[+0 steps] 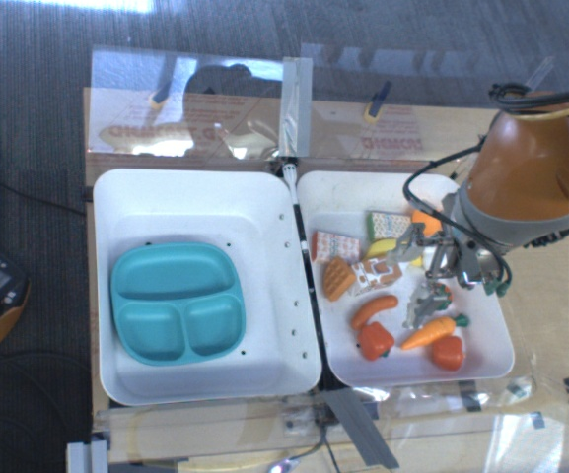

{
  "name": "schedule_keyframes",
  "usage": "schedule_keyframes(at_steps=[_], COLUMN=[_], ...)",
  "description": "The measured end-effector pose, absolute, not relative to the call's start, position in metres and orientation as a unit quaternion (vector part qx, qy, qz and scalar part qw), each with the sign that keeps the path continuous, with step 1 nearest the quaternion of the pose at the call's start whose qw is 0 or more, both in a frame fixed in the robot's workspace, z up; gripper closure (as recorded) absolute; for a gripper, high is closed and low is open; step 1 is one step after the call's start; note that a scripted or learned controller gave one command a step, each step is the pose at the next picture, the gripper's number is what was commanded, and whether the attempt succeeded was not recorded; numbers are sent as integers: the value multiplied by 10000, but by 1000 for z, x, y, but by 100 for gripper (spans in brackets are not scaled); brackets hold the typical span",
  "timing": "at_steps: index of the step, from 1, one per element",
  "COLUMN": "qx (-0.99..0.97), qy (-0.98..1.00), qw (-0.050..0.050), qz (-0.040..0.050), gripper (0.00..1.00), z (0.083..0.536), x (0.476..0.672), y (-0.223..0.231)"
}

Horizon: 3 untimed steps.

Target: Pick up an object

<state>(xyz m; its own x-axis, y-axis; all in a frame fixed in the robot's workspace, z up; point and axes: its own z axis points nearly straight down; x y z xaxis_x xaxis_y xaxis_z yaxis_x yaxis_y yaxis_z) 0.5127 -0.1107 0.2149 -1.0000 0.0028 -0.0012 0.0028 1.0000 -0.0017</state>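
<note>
- The carrot (428,335) lies aslant, its green top up-right, its tip down-left.
- It sits just below the gripper (430,302).
- Whether the gripper grasps anything: cannot tell.

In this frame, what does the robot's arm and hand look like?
A bulky rounded orange arm segment sits above a grey wrist collar. Black cables loop along its side. Below is a small metallic hand with thin silvery fingers and a greenish fitting on its side.
</note>
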Motion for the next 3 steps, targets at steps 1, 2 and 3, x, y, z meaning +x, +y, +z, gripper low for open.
schedule_keyframes(at_steps=[1,2,3], qx=[-384,-350,-350], qy=[9993,9993,9993], qw=[3,109,111], qz=[-11,-34,-35], gripper=[0,0,0], z=[126,97,96], x=[590,601,601], y=[-104,-103,-103])
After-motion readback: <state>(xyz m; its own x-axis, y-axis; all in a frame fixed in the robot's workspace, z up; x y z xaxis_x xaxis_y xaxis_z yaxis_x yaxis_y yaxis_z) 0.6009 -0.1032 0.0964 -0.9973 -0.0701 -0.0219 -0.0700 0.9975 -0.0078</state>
